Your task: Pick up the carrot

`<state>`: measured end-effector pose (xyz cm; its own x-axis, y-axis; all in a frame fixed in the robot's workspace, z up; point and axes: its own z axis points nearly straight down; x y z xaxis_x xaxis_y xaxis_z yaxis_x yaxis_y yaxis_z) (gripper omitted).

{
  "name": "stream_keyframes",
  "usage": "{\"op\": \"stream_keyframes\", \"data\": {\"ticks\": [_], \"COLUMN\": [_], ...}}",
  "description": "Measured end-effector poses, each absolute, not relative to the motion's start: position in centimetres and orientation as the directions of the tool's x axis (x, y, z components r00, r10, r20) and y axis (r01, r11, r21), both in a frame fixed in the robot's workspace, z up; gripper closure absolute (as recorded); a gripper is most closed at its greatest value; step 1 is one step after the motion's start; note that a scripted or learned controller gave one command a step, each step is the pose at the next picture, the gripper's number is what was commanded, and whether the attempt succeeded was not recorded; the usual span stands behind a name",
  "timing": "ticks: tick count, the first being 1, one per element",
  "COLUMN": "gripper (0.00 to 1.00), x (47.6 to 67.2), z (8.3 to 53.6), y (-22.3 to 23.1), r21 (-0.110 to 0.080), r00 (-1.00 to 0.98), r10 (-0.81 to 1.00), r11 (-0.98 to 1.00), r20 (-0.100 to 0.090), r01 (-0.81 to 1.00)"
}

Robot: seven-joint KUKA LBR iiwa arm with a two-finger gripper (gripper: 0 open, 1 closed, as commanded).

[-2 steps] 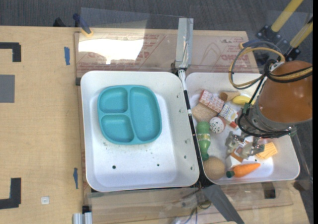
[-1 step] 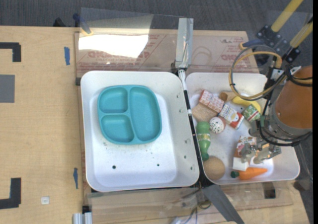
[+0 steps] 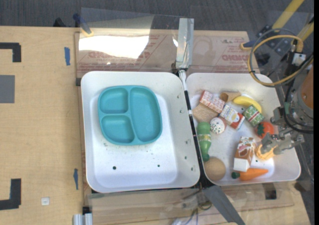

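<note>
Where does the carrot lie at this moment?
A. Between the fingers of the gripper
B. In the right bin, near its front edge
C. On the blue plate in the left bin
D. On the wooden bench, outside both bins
B. The carrot lies on the floor of the right bin near its front edge, beside a white block, while the gripper is above and to the right of it.
</note>
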<state>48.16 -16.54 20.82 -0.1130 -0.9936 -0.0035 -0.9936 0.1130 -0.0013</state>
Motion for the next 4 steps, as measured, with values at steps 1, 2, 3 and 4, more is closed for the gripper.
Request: {"op": "stream_keyframes", "data": {"ticks": [1, 2, 3, 4], "gripper": [1.00, 1.00, 1.00, 1.00], "x": [53.3, 52.2, 52.8, 58.0], "z": [23.5, 9.6, 9.0, 20.0], "y": [-9.9, -10.6, -12.9, -16.5], "r21": [0.000, 0.000, -0.008, -0.003], "r00": [-0.114, 0.106, 0.029, 0.297], "r10": [-0.993, -0.994, -1.000, -0.955], "r11": [0.114, -0.106, -0.028, -0.297], "r20": [-0.007, -0.004, -0.007, -0.005], "r01": [-0.993, -0.994, -1.000, -0.955]}}
